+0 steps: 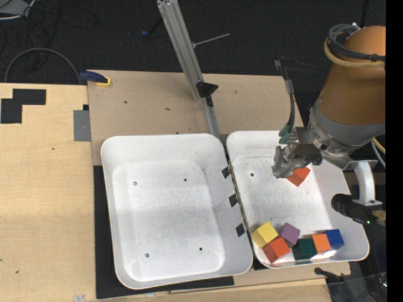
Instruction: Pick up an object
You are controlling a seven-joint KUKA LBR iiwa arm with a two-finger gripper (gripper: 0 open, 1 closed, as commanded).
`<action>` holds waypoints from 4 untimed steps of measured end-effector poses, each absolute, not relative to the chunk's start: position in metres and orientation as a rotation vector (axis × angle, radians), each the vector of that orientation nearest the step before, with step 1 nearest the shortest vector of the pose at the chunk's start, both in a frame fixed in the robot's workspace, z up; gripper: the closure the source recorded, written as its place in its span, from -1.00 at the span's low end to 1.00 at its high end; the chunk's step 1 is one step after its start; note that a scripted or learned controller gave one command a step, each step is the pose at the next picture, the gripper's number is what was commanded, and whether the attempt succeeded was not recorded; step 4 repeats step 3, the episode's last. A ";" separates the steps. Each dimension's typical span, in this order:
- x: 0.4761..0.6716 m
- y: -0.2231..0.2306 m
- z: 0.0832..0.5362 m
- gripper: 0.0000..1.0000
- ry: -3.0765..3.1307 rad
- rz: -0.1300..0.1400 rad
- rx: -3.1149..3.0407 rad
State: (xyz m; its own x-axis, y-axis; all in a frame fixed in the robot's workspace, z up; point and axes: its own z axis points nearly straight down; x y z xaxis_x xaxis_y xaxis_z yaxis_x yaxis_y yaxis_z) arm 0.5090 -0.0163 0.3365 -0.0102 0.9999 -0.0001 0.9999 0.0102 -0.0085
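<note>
My gripper (291, 167) hangs over the upper middle of the right bin (258, 145), reached in from the right. A red-orange block (300, 177) sits tilted at its fingertips, pinched between the fingers, with its lower corner showing below them. The grey gripper body hides the block's top. Several more blocks lie clustered in the bin's near corner: yellow (266, 233), purple (289, 232), red (276, 249), green (305, 248), orange (322, 242) and blue (334, 238).
The left bin (126, 153) lies beside the right one, separated by a rim with black clips (233, 200). A slanted aluminium bar (184, 46) rises behind the bins. The arm's orange and grey body (354, 87) looms over the right bin's far right edge.
</note>
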 end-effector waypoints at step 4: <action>0.509 -0.016 0.363 1.00 -2.257 0.022 -2.170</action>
